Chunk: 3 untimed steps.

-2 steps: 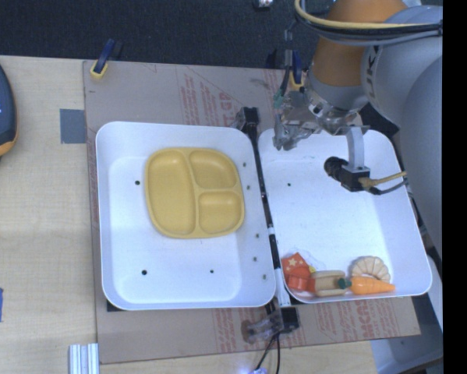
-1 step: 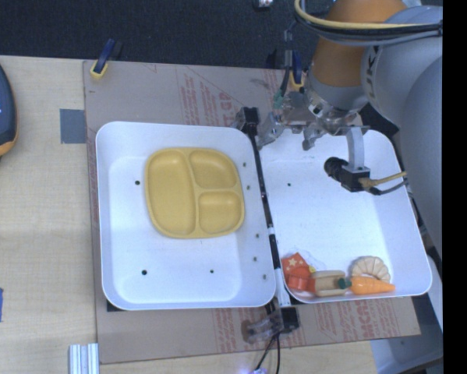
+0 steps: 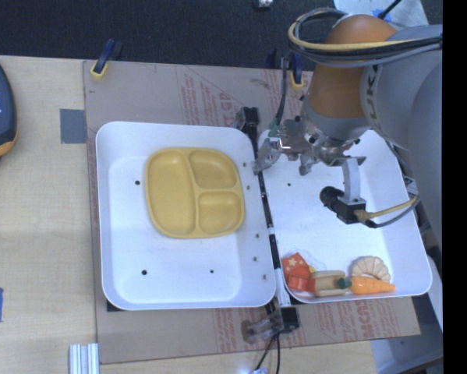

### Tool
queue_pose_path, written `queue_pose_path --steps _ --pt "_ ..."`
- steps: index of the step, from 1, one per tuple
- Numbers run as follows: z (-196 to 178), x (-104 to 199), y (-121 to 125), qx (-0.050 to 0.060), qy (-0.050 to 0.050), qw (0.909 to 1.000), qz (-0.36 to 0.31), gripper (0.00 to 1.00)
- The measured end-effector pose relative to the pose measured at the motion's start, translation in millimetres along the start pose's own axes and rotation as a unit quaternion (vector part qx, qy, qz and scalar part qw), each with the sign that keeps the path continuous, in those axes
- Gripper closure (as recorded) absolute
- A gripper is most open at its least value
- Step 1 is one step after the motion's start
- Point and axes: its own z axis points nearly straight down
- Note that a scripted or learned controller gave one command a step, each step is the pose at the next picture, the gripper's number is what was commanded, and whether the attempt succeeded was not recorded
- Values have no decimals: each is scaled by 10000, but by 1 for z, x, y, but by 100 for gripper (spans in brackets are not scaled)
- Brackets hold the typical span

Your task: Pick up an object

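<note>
Insp. notes, single overhead view.

Arm [image 3: 350, 68] is seen entering from the right of frame, wrist posed over the upper part of the right bin [image 3: 311, 224]. Gripper [image 3: 311, 153] is located near that bin's upper left corner, close to the divider between bins. Claw state: cannot be told, as the wrist housing and cabling mask it from above. Nothing is seen held.

Candidate objs. are clustered along the lower edge of the right bin, lower right of frame, well apart from the gripper:
- red toy piece [image 3: 297, 265], at the left end of the row
- tan block [image 3: 327, 280], touching or just beside the red piece
- orange carrot [image 3: 369, 287], lying flat, long axis approx. left-right
- pale croissant-like piece [image 3: 371, 267], just above the carrot

A yellow divided plate [image 3: 194, 192] is noted in the left bin [image 3: 116, 279], upper centre of it.

Handling, judged: the small items appear to be toy food, prob. light, rigid and smooth, so slip is likely under a shallow pinch. The carrot is best taken across its narrow width at mid-length. Risks: items are crowded and lie against the bin wall, so clearance is tight and a neighbour may be nudged. The plate is judged wide and flat, graspable by the rim alone; a poorer choice.
</note>
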Motion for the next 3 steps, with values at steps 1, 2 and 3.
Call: queue_pose_path --steps 1,2,3 --pt "-2 -11 30 -48 1 10000 0 0" --pt "-12 -12 29 -30 -1 10000 -12 100" --pt "-12 -12 29 -26 -3 10000 -15 0"
